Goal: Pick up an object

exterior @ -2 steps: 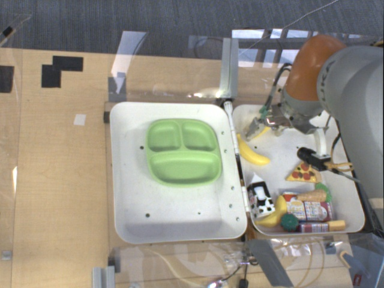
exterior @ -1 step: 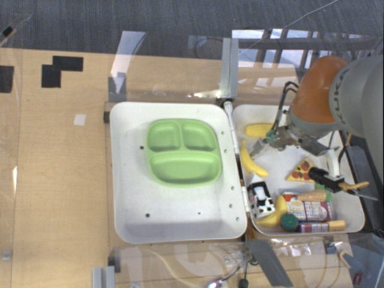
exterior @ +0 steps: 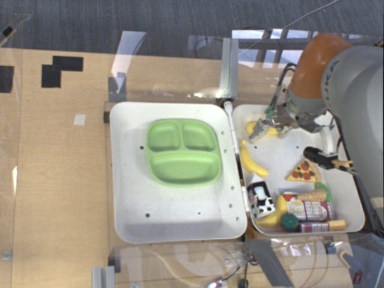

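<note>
Hovering low over right bin point(exterior: 354, 218): gripper point(exterior: 263, 128) above banana point(exterior: 252, 161), poised for pick; finger state cannot be told.

green divided plate point(exterior: 183, 150) | white bins point(exterior: 129, 209) | yellow banana point(exterior: 251, 161) | black-and-white cow toy point(exterior: 261, 200) | orange-red pizza slice point(exterior: 303, 172) | dark green ball point(exterior: 290, 222)
</note>
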